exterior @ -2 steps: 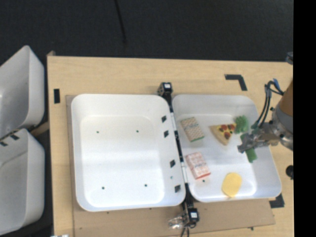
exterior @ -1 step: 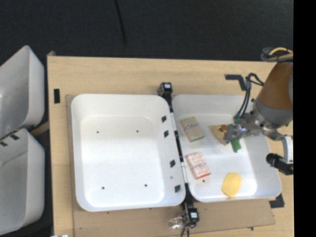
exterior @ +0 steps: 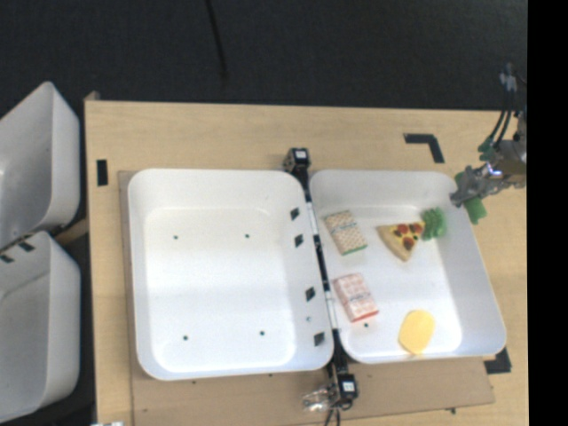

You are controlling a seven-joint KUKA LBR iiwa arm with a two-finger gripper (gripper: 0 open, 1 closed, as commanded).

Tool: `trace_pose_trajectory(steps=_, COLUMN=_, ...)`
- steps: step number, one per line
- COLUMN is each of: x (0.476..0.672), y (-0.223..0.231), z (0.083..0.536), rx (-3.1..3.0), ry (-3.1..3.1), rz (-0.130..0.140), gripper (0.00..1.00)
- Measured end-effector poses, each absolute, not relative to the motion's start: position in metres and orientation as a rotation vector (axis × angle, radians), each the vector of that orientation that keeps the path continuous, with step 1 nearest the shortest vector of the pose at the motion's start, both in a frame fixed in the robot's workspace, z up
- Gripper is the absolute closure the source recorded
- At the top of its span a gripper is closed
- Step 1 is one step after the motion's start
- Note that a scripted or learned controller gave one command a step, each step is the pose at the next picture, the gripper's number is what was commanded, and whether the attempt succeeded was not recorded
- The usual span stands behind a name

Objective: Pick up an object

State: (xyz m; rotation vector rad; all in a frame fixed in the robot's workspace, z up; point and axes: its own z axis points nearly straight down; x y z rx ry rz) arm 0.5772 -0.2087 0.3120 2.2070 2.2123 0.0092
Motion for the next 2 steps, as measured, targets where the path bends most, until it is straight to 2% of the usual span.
trace_pose_trajectory(steps=1, x=0.528, y=-0.154, z=0.223, rx=2.221, ry=2.233, rz=-0.005, gripper=1.0)
trace_pose_trajectory(steps=2, x=0.508, y=-0.195, z=0.113, rx=2.215, ry=2.219, rz=0.004, gripper=1.0)
